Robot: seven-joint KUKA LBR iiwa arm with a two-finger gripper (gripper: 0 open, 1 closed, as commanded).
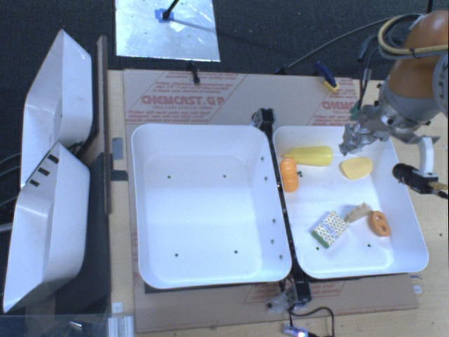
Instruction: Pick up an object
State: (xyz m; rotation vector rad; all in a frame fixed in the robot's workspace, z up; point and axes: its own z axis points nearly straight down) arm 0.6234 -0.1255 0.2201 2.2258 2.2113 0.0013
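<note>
One gripper [353, 140] hangs over the far edge of your right bin [414, 255], at about one o'clock from that bin's middle; you cannot tell from this angle how it is set. Just beside it at seven o'clock lies the long yellow piece [309, 156], and at five o'clock, close below it, the pale yellow wedge [356, 168]. Farther out at eight o'clock the orange carrot-like piece [288, 174] rests against the bin's left wall. Toward six o'clock you have the green-patterned packet [330, 229], a small tan scrap [358, 213] and the orange ring-shaped piece [379, 223]. At nine o'clock sits your left bin [151, 139].
</note>
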